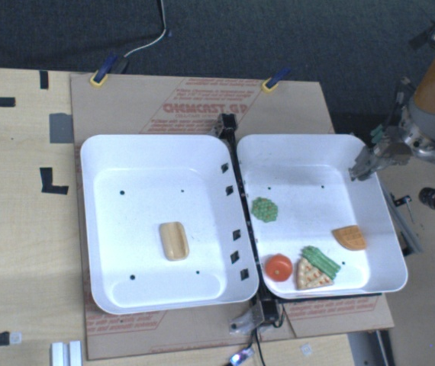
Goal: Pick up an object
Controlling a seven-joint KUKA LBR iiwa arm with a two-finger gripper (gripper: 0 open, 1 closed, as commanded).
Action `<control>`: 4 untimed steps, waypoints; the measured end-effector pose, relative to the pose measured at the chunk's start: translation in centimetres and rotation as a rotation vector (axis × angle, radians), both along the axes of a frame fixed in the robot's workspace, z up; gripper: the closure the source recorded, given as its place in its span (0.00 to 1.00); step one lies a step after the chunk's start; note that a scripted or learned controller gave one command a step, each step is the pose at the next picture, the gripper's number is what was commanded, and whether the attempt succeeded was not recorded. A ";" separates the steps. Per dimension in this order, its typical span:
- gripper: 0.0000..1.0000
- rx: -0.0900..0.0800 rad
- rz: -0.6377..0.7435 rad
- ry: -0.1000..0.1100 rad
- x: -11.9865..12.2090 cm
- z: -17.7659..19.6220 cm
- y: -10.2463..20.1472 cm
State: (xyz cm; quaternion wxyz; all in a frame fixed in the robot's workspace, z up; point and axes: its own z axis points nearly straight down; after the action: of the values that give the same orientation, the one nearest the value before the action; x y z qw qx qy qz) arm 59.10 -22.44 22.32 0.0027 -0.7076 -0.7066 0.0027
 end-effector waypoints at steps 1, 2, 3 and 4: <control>1.00 -0.002 0.004 -0.010 5.6 -0.5 0.1; 1.00 0.001 0.010 -0.008 7.9 -0.6 10.3; 1.00 -0.001 0.002 -0.005 7.7 -1.3 8.9; 1.00 0.001 0.006 -0.008 7.8 0.8 13.9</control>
State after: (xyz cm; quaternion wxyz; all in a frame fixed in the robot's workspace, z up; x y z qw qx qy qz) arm 66.86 -8.54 23.10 0.0001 -0.7056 -0.7086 -0.0004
